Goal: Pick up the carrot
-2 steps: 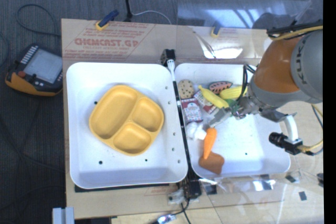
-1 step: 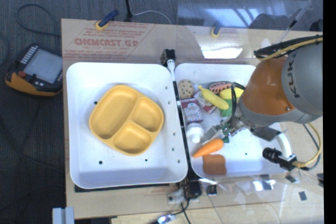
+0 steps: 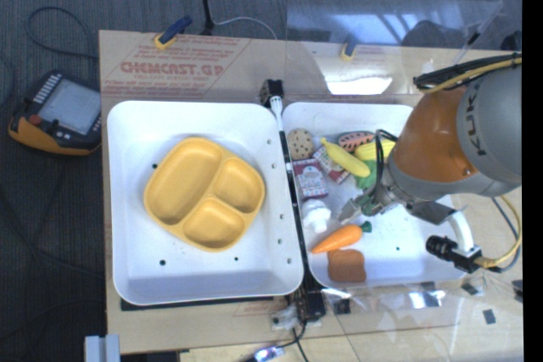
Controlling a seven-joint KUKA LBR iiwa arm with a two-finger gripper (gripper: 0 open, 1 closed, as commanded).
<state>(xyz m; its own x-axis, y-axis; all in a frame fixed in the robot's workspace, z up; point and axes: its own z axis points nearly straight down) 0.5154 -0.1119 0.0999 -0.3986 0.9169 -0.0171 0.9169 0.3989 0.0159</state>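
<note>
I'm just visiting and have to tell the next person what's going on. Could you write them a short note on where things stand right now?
Hand: low in the right bin, just above the carrot's green end; whether it is open or shut cannot be seen.
Carrot: lying on the bin floor, beside a brown block.
Yellow tray: in the left bin.
Done: the approach.
Left: grip and lift the carrot.

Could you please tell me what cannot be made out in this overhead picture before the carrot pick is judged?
- Gripper: small and blurred under the arm's wrist in the camera view, so its finger state is unclear.
- Items near the banana: partly hidden by the arm's orange band.
- Small packet by the divider: its print is too small to read.
- Carrot: whether the gripper touches its green end cannot be settled.
</note>
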